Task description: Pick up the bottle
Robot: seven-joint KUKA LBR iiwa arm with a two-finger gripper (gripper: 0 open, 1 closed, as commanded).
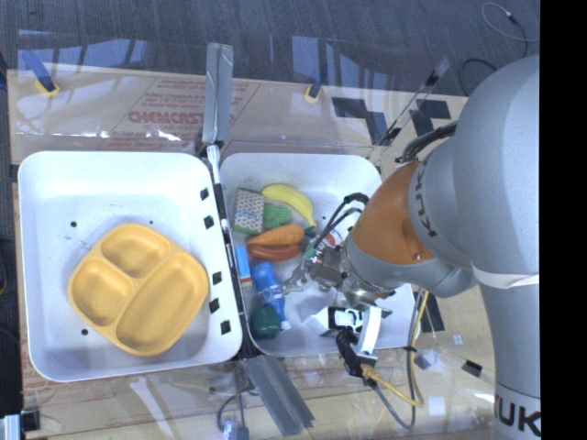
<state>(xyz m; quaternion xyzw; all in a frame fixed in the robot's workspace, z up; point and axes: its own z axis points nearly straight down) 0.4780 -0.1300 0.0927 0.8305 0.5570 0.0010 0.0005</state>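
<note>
The bottle point(268, 290) is blue and clear with a dark green end. It lies in the right bin point(303, 165) near the front left corner, next to the dividing wall. My gripper point(310, 266) reaches in from the right under the orange wrist band. Its metal tip sits just right of the bottle's upper end and below the carrot point(275, 241). The wrist hides much of the gripper.
Behind the bottle in the right bin lie a yellow banana point(290, 200), a green item point(275, 216), a patterned block point(249, 211) and a blue stick point(242, 266). The left bin point(55, 181) holds a yellow divided plate point(138, 287). Cables hang off the arm at the front right.
</note>
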